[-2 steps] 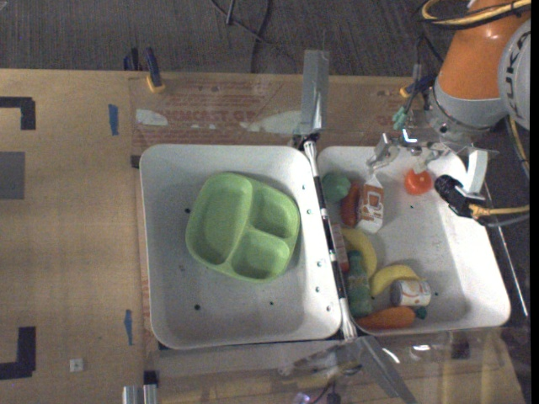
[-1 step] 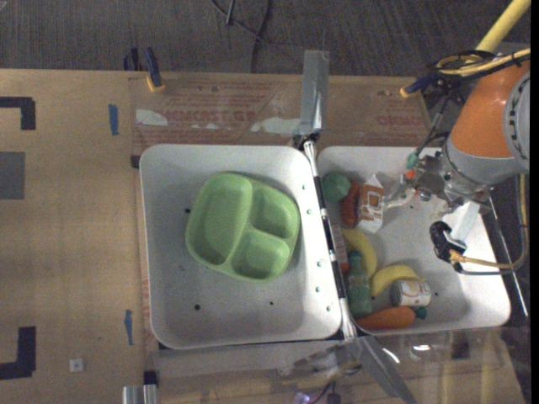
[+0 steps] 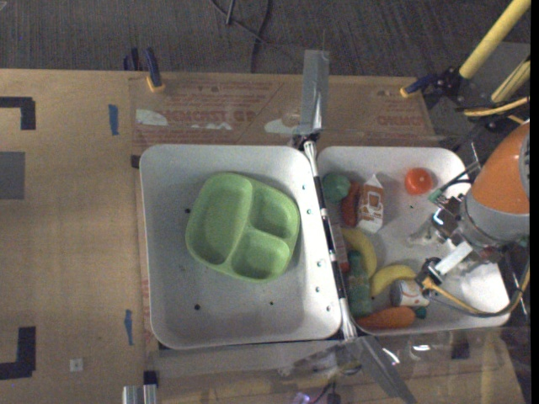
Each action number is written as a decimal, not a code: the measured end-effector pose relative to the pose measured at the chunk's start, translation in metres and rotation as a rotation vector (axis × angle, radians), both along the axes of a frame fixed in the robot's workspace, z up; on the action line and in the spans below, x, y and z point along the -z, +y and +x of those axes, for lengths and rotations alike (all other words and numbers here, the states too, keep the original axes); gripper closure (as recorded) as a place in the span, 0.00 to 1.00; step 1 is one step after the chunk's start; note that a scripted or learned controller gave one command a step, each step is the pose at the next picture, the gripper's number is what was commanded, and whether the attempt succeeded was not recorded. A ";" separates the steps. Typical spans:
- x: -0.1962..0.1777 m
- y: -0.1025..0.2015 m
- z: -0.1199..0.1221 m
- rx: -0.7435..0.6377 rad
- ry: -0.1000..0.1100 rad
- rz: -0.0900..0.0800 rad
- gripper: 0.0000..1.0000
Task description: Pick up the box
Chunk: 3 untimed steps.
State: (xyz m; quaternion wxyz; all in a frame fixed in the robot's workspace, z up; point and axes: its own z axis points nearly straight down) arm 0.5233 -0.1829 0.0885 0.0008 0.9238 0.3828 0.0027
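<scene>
The box (image 3: 370, 204) is a small white carton with red-orange print. It stands in the right bin (image 3: 396, 156), near that bin's back left, among toy foods. My gripper (image 3: 433, 244) hangs over the right half of the same bin, to the right of the box and a little nearer the front, apart from it. Its two fingers (image 3: 440, 218) stand spread, open, with nothing of the box between them. The grey arm with its orange band (image 3: 505, 179) comes in from the right edge.
Around the box lie a green vegetable (image 3: 335, 187), a red tomato (image 3: 418, 180), two bananas (image 3: 360, 246) (image 3: 392, 276) and a carrot (image 3: 386, 317). The left bin (image 3: 164, 251) holds a green divided plate (image 3: 244, 225). A metal divider (image 3: 313, 99) stands between the bins.
</scene>
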 end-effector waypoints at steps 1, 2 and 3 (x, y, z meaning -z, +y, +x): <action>-0.084 -0.025 -0.045 0.276 0.008 0.000 0.00; -0.057 0.006 -0.045 0.138 0.010 0.003 0.00; 0.000 0.041 -0.043 0.463 0.001 -0.001 0.00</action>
